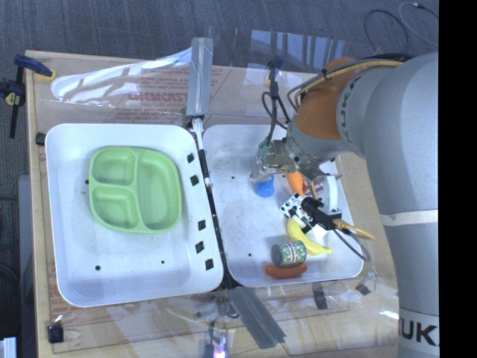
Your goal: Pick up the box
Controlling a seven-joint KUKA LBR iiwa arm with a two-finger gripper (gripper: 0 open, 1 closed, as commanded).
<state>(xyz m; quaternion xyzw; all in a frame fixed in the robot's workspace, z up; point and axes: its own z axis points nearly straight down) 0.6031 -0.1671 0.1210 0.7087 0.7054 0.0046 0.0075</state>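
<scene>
- The gripper [266, 165] sits low in the right bin [237, 226], right over a blue cup [263, 189]. From this slant I cannot tell how far open it is, or whether it has anything.
- The box [331, 192], as I read it, is the white flat thing against that bin's right wall, partly hidden by the arm, so I'm not sure of it.
- By my judgement the tool is off target: the box is near, but a carrot [296, 180] lies between them.
- Banana [314, 246], can [288, 253] and sausage [285, 271] crowd the near corner, which leaves little room to approach from there.
- The left bin [59, 151] holds a green plate [136, 189], well apart.
</scene>
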